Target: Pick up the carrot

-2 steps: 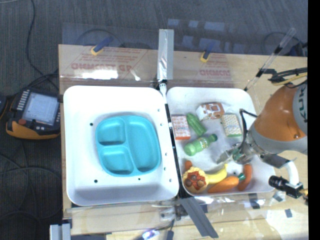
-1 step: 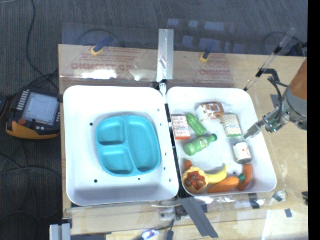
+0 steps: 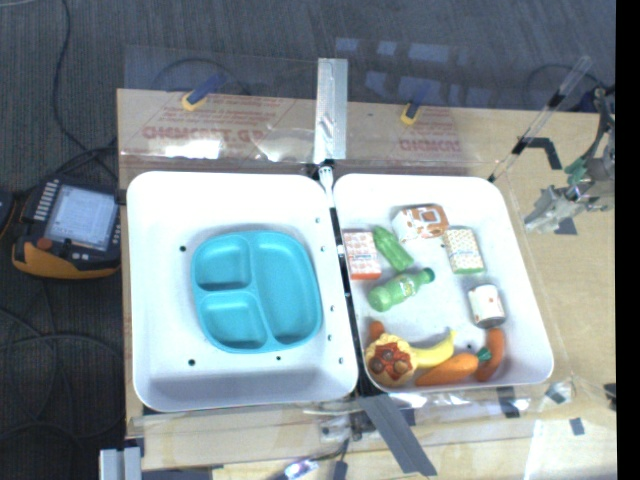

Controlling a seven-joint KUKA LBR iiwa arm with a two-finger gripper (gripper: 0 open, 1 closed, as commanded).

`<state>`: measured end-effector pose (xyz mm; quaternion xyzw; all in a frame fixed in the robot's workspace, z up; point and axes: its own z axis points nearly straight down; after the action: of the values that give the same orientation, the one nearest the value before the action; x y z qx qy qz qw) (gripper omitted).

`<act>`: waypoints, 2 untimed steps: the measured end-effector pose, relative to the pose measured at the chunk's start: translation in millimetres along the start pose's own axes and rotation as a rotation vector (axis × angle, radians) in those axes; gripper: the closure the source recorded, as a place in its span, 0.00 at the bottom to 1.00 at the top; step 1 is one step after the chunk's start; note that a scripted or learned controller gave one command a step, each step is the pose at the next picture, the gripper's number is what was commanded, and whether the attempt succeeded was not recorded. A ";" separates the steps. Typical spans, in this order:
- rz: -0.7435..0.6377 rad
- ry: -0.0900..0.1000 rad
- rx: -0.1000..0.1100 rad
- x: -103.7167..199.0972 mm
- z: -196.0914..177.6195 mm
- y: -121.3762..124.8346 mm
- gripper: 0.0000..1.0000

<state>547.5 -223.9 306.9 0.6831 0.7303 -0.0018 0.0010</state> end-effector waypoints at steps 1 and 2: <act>0.116 0.000 -0.001 -5.0 -92.1 75.9 1.00; 0.116 -0.001 0.000 -5.3 -91.8 75.7 0.00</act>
<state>623.5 -223.8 398.7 0.7244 0.6894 -0.0020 0.0015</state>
